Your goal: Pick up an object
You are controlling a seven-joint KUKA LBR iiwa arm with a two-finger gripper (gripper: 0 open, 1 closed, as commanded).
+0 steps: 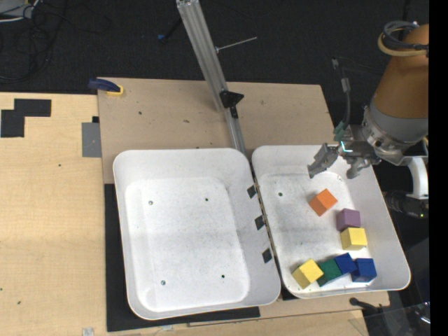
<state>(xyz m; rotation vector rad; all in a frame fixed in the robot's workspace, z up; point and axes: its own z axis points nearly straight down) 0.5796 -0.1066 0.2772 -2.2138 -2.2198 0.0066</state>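
Fingers (337,161) spread apart, nothing between them, hovering over the back part of the right bin (294,187). Orange block (323,202) lies just in front of them, apart, not touching. Further toward the front: purple block (348,218), then a yellow block (354,238) touching it. Front edge has a cluster: second yellow block (306,273), green block (329,271), two blue blocks (355,266). Left bin (182,236) sits beside on the surface (49,208).
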